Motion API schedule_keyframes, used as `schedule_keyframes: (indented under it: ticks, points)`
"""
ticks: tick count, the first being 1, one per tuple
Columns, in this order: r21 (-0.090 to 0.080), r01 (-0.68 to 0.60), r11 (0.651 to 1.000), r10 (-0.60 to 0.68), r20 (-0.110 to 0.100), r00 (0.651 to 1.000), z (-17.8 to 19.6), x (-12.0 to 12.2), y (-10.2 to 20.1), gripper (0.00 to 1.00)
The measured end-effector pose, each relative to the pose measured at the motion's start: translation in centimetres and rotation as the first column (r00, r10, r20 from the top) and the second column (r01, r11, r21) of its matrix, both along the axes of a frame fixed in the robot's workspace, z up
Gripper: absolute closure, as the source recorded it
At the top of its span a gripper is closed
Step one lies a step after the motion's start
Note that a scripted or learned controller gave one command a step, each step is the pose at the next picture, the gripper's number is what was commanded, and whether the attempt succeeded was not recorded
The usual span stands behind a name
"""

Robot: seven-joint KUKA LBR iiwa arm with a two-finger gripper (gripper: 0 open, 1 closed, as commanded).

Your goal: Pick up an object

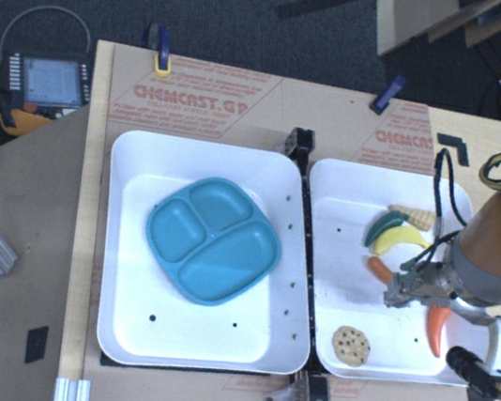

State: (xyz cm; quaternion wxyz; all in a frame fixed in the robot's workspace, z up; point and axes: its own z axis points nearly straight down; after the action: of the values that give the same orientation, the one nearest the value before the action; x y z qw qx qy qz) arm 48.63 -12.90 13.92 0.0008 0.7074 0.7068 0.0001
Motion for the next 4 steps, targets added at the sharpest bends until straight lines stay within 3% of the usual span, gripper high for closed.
schedule_keyframes:
  ticks: [2,4]
  points:
    - [-0.001,-0.002,1.000,0.002,0.004,1.000,7.9,0.6,-0.9,1.00]
    - [0.002,-0.006,1.000,0.006,-0.001,1.000,8.5,1.9,8.3,1.00]
